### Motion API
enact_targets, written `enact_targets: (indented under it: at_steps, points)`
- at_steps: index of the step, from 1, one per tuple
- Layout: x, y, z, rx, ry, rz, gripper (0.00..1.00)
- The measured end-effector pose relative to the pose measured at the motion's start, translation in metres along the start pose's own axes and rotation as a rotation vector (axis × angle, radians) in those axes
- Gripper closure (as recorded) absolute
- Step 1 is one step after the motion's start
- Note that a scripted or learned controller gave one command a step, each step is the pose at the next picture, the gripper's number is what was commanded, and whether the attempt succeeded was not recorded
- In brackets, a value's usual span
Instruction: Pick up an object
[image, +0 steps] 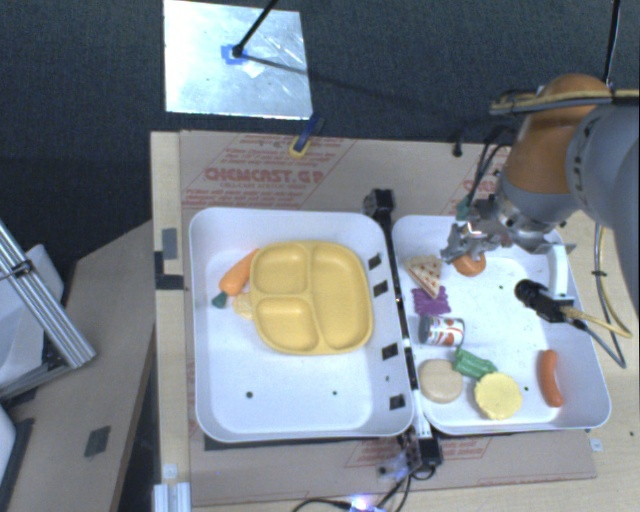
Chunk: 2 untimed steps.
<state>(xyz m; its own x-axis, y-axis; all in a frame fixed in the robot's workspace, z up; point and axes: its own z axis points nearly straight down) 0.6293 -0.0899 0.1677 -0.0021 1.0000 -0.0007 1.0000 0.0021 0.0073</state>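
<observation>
- The gripper (460, 247) is hung low at the far end of the right bin (500, 320), touching or just above the orange (471, 266), judged the intended pick.
- Whether it is open or closed cannot be told.

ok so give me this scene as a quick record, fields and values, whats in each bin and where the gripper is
left bin: yellow divided plate; carrot against the plate's left edge
right bin: pizza wedge, purple piece, small can, green piece, beige disc, yellow disc, sausage
gripper: low over the right bin's far end, at an orange round piece
grasp: cannot tell
</observation>
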Motion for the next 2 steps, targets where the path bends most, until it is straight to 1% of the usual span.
enact_targets:
  at_steps: [1, 2]
  points:
    - [0.0, 0.002, -0.055, -0.001, 0.0, -0.002, 1.0]
    - [-0.002, -0.047, -0.051, 0.009, 0.001, 0.002, 1.0]
